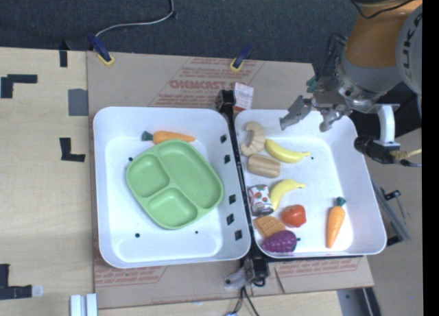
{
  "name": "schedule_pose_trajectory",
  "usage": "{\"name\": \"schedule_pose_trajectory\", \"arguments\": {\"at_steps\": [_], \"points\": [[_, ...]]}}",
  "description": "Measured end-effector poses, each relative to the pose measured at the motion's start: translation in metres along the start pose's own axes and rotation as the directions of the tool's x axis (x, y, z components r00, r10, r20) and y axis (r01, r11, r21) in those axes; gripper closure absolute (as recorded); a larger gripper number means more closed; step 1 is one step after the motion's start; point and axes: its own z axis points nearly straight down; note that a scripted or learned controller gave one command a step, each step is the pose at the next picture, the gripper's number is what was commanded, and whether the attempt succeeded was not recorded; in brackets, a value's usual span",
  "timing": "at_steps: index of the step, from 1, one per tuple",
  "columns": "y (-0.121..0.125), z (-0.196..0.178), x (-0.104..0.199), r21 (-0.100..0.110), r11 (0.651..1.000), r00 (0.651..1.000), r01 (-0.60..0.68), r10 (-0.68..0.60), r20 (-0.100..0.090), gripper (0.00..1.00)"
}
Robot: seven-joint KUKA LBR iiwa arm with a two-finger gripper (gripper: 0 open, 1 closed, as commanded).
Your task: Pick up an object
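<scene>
My gripper (310,118) hangs open over the far edge of the right bin (363,191), with nothing between its fingers. Just below and left of it lies a yellow banana (285,151). A second banana (285,189), a tan bread roll (263,166), a peanut-shaped piece (252,138), a small printed can (260,199), a red tomato (293,216), a waffle piece (268,225), purple grapes (280,242) and an orange carrot (335,222) also lie in this bin.
The left bin (113,171) holds a green divided plate (174,183) and an orange carrot (171,137) behind it. A black divider clamp (233,164) runs between the bins. A small card (243,94) stands behind them.
</scene>
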Motion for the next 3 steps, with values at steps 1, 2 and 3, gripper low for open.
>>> {"name": "schedule_pose_trajectory", "arguments": {"at_steps": [1,2,3], "points": [[0.024,0.069,0.007,0.002,1.000,1.000,0.000,0.000,0.000,0.00],[0.044,0.176,-0.003,-0.004,1.000,1.000,-0.001,0.001,0.000,0.00],[0.045,0.165,-0.002,-0.005,1.000,1.000,0.000,0.000,-0.002,1.00]]}}
